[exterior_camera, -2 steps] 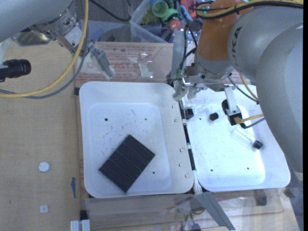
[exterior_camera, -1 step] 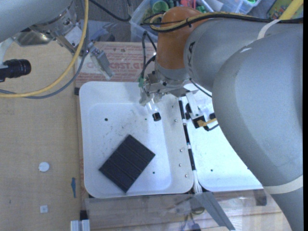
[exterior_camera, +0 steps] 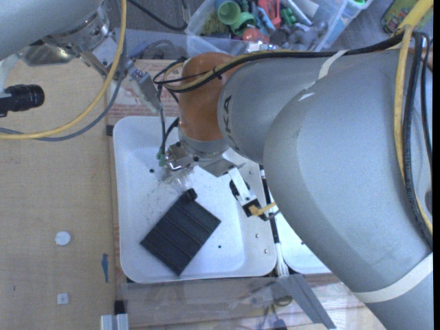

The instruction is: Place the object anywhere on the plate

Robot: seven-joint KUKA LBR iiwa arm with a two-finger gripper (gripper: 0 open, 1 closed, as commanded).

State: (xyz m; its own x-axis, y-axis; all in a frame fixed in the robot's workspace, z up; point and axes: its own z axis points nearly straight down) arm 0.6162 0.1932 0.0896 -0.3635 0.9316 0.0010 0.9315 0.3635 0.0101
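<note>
End effector (exterior_camera: pixel 177 165) hangs low over my left bin (exterior_camera: pixel 130 184), just above the dark plate (exterior_camera: pixel 180 234); I cannot tell its grip state.

Arm (exterior_camera: pixel 330 150): grey, bulky, enters from right, spans most of frame | Orange band (exterior_camera: pixel 201 95): above wrist, near centre-top | Wrist: pitched downward to the left | Pincer (exterior_camera: pixel 172 167): low, pointing down, below orange band | Cabling (exterior_camera: pixel 168 81): black leads run along wrist | Finger state: indeterminate
</note>
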